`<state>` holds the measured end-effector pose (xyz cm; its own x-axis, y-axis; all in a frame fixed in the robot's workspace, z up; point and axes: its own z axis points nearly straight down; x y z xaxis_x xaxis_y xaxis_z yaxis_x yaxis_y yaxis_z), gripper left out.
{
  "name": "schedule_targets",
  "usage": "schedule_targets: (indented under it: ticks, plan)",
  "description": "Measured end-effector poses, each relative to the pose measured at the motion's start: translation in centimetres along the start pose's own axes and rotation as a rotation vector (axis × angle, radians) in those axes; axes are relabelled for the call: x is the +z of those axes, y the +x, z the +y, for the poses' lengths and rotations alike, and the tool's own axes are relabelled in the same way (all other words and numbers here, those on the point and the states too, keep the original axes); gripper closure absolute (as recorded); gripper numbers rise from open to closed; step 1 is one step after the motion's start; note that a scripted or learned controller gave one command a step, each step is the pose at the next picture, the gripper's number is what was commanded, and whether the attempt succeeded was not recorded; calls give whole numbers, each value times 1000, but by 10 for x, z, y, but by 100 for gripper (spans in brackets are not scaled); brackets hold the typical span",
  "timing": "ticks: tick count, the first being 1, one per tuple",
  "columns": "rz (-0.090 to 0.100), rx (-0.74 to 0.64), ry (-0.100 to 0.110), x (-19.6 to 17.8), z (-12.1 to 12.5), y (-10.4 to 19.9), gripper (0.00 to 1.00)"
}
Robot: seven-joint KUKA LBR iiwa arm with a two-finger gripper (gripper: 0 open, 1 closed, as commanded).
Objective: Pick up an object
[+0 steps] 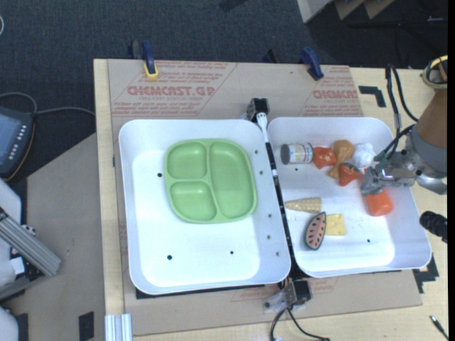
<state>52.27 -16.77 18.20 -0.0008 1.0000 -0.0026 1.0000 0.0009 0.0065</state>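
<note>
The gripper (375,182) hangs low in the right bin (405,258), just above an orange block (380,204) — the reach-and-grasp step, I judge. Whether it is open I cannot tell. Next it needs a short descent, then a firm close.

— What sort of place is this?
— A robotics lab or test cell. Two white bins (142,212) sit on a protective board (213,84) printed CHEMCAST, held down by blue clamps (311,61).
— Anything else?
— The grey arm (434,148) reaches in over the bench, loose cables (398,98) run beside it, a control pendant (14,144) lies at left on dark carpet (142,13), and the right bin holds toy food (315,231).
</note>
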Motion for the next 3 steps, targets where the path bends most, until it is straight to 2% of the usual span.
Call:
schedule_targets:
  ticks: [1, 2, 3]
  plan:
    - [0, 0, -1, -46, 2, 0, 100]
    - [1, -4, 3, -39, 27, 38, 100]
    - [3, -6, 3, -30, 55, 89, 100]
